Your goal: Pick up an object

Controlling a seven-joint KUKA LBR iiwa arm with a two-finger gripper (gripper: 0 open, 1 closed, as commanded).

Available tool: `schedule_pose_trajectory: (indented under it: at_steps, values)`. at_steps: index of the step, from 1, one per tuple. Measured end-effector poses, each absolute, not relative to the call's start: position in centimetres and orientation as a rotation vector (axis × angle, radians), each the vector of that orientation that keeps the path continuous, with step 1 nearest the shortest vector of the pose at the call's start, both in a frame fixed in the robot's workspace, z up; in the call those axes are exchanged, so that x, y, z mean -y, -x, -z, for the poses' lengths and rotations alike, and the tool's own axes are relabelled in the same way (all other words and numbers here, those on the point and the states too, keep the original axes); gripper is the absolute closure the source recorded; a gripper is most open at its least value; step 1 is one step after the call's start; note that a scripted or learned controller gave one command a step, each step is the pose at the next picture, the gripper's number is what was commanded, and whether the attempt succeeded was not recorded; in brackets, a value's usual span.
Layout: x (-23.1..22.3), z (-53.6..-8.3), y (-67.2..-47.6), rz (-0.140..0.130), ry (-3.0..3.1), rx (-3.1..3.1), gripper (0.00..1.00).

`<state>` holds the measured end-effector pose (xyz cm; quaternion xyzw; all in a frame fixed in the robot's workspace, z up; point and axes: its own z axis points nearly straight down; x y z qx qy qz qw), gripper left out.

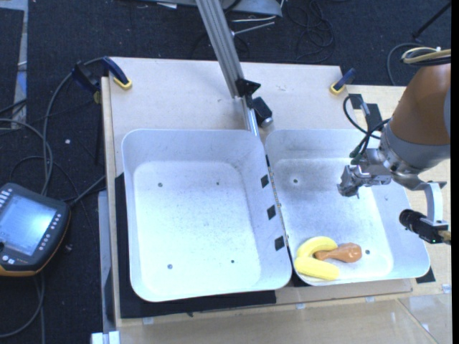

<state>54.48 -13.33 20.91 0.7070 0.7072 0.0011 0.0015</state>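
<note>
Arm (423, 113) reaches in from right, wrist bent down over right bin (401, 264) — gripper (349, 185) hovers mid-bin, finger state unclear. Banana (315, 258) and brown object (341, 253) touching, near front edge, well apart from gripper.

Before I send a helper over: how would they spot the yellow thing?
Go to the right-hand white bin and look at its near edge. The banana lies there, curved and bright yellow, touching a smaller orange-brown object on its right.
</note>
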Motion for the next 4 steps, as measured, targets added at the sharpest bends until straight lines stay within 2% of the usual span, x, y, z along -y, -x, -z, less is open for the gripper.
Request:
schedule_pose_trajectory:
  at_steps: [1,3,4]
  values:
    - [13.3,-23.6,-54.5,-0.002,-2.220,-2.221,1.00]
    - [2.4,-24.0,-59.4,-0.002,-2.216,-2.228,1.00]
    - [-2.4,-22.8,-61.0,0.000,-2.219,-2.226,1.00]
